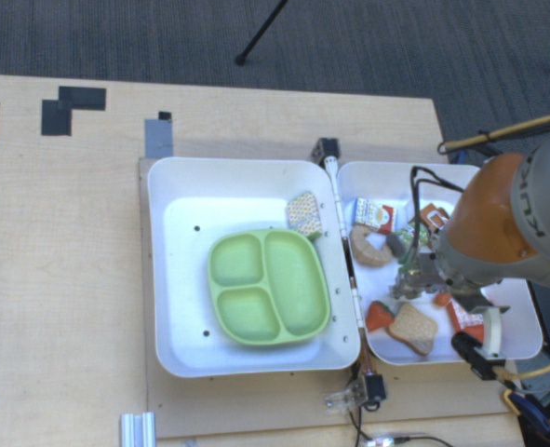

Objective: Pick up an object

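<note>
Where the end effector [412,282] hangs, a bread slice [413,328] lies just below.

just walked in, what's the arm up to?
The KUKA arm reaches in from the right over the right bin, its pincer low among the clutter, just above a bread slice and beside a red piece. Nothing visibly held. The left bin has a green divided plate and a small patterned item.
</note>
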You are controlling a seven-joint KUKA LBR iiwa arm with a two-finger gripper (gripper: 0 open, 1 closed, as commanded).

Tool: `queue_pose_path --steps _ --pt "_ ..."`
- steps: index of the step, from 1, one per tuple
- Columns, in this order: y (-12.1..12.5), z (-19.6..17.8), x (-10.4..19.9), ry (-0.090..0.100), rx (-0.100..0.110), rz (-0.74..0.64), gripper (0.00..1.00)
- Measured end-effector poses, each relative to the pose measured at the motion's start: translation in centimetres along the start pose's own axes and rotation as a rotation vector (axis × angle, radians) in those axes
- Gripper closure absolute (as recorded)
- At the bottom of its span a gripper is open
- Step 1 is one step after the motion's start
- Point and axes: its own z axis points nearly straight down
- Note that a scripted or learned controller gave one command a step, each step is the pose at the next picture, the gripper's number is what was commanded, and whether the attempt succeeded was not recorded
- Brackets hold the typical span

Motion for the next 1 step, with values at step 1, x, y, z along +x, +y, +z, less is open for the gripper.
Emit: queue_pose_path --steps 1 --pt "-0.02 0.01 0.01 0.0 0.001 -0.001 0.0"
